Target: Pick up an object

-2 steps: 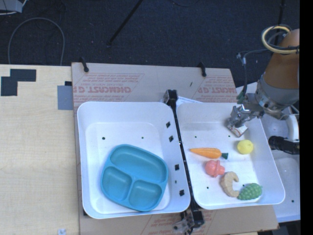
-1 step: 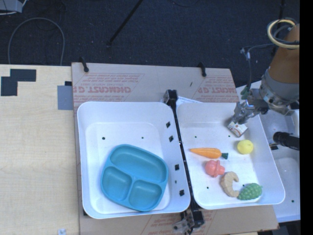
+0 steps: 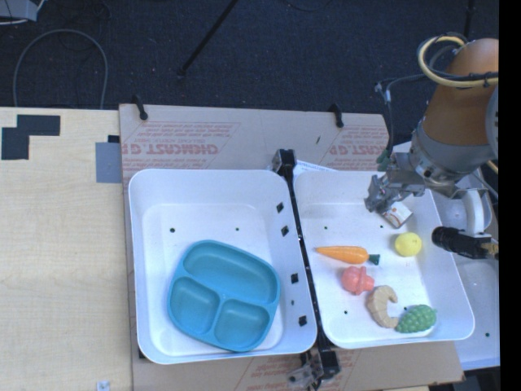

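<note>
My gripper (image 3: 389, 202) sits in the upper right of the frame, over the upper part of the right bin (image 3: 456, 316). A small white-and-brown item (image 3: 399, 214) is right at the fingertips, touching or just under them; can't tell if it's actually between the fingers, and can't tell if they're wide or narrow, since the dark mechanism hides that. So no claim of a hold from me.

Other pickable stuff, all in the right bin, lower in frame than the gripper:
- yellow ball (image 3: 408, 244), just below-right of the small item, apart from it.
- orange carrot (image 3: 346, 254) w/ green end, lying roughly horizontal, mid-bin, left of the ball.
- pink toy (image 3: 356, 280), just below the carrot.
- tan croissant-like piece (image 3: 381, 305), lower right of the pink toy.
- green bumpy item (image 3: 416, 319), touching the tan piece's right side, near the bin's lower edge.

Left bin (image 3: 151, 190) is center-left of frame, side by side w/ the right one, a black clip strip between them. It holds a blue divided tray (image 3: 223, 295), three compartments, tilted a bit, in the bin's lower half.

My arm (image 3: 464, 112) comes in from the right edge, orange band above grey wrist.
</note>
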### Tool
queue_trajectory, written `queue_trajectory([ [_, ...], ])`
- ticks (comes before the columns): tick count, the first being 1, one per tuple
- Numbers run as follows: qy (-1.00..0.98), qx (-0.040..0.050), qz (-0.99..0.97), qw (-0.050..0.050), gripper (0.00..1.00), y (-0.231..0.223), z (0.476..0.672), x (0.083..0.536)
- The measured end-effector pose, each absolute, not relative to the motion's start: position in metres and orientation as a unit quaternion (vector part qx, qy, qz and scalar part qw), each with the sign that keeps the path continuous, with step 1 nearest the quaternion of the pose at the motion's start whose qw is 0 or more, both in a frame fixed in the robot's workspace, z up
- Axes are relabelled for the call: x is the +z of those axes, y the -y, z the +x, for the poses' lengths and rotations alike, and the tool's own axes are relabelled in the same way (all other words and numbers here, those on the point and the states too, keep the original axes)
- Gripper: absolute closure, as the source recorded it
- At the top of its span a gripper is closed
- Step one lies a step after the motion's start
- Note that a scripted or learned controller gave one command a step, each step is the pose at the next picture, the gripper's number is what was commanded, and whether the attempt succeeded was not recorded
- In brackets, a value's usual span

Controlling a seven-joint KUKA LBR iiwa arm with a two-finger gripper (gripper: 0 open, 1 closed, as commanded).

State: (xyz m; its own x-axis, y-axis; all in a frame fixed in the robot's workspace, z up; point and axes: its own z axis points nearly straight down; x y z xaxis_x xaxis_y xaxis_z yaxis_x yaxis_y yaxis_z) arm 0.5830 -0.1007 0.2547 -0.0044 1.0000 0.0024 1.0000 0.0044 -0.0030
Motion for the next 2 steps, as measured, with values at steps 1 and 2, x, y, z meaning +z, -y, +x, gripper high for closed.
queue_trajectory([
  [1,0.708,0.0008,-0.706,0.002,1.00,0.053,0.578,0.249],
  [2,0.709,0.0008,-0.706,0.003,1.00,0.002,0.559,0.255],
])
